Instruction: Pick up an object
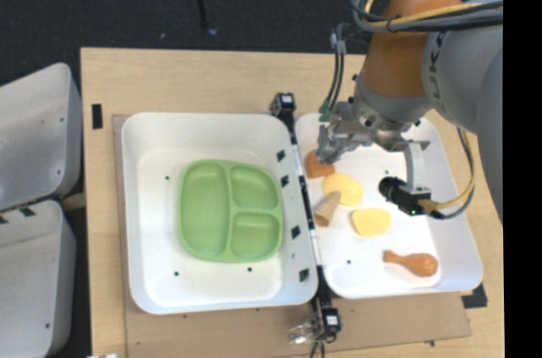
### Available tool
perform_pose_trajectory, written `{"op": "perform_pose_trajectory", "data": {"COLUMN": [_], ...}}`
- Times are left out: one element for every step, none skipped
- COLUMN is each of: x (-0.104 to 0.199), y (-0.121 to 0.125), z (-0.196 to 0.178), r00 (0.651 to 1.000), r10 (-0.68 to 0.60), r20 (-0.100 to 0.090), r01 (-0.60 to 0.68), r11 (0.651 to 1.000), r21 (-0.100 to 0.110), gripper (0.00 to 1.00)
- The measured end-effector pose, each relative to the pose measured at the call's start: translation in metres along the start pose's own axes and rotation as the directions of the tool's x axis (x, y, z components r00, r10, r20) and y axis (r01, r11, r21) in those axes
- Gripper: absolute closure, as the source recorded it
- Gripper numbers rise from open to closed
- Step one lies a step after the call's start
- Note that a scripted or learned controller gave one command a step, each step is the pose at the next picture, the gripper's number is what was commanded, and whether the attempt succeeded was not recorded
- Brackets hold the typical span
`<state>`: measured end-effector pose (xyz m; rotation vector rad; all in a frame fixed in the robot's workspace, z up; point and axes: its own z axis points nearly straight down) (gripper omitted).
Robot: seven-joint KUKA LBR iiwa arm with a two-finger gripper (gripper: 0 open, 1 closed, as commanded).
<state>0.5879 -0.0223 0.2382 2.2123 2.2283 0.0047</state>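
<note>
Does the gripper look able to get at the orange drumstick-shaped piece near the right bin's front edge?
Probably yes. The drumstick piece lies apart from the yellow pieces, uncovered, in the right bin where the gripper is.

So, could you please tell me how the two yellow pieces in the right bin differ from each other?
The upper yellow piece lies nearer the gripper and touches a tan cone-shaped item at its lower left; the lower yellow piece lies apart, closer to the orange drumstick-shaped toy. The upper one looks rounder, the lower one wider and flatter. Both are pale yellow and rest on the right bin floor.
</note>
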Motion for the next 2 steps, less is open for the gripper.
{"op": "perform_pose_trajectory", "data": {"x": [0.044,0.102], "y": [0.001,0.000], "z": [-0.007,-0.012], "r00": [1.000,1.000], "r10": [0.001,0.000], "r20": [0.000,0.000], "r01": [-0.001,0.000], "r11": [1.000,1.000], "r21": [0.002,0.002], "gripper": [1.00,1.00]}}
